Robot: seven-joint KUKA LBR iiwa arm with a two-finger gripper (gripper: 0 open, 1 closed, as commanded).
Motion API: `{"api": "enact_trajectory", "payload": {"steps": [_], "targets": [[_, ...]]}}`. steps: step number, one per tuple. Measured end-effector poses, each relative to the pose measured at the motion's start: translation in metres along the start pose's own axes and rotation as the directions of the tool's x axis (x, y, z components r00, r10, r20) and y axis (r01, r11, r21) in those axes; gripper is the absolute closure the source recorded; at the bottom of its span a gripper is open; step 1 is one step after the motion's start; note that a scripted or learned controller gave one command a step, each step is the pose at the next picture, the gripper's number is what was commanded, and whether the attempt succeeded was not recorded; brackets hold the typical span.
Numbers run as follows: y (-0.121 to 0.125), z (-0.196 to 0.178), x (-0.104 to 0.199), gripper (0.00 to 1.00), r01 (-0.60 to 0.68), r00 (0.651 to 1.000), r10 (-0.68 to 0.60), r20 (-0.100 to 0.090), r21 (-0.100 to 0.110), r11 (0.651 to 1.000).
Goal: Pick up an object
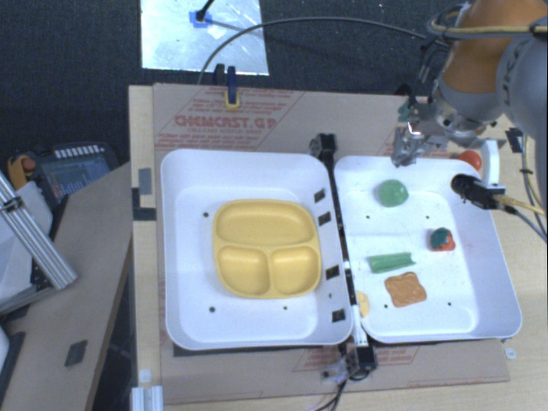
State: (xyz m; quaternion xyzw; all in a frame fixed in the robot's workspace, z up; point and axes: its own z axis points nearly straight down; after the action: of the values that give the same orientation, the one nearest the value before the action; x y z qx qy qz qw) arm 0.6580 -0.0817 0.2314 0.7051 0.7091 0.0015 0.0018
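Observation:
My gripper (408, 150) hangs over the back edge of the right bin (488, 315), a little above and to the right of a round green object (393, 193). Nothing shows between its tips. Further forward in that bin lie a small green and red toy (442, 239), a flat green strip (390, 262) and an orange-brown slab (405, 289). A small yellow piece (363, 303) lies by the bin's left wall. An orange-red object (469, 158) shows at the back right, partly hidden by the arm.
The left bin (184, 315) holds a yellow divided tray (265, 247). A black hinge strip (334, 229) runs between the two bins. Both bins rest on a cardboard sheet (248, 118). A foil sheet (201, 22) lies behind.

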Motion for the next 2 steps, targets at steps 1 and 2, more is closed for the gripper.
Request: {"api": "enact_trajectory", "payload": {"steps": [1, 2], "targets": [[-0.014, -0.009, 0.047, 1.0, 0.003, 1.0, -0.003, -0.002, 0.003, 1.0], [-0.044, -0.005, 0.097, 1.0, 0.003, 1.0, -0.003, -0.003, 0.006, 1.0]]}}
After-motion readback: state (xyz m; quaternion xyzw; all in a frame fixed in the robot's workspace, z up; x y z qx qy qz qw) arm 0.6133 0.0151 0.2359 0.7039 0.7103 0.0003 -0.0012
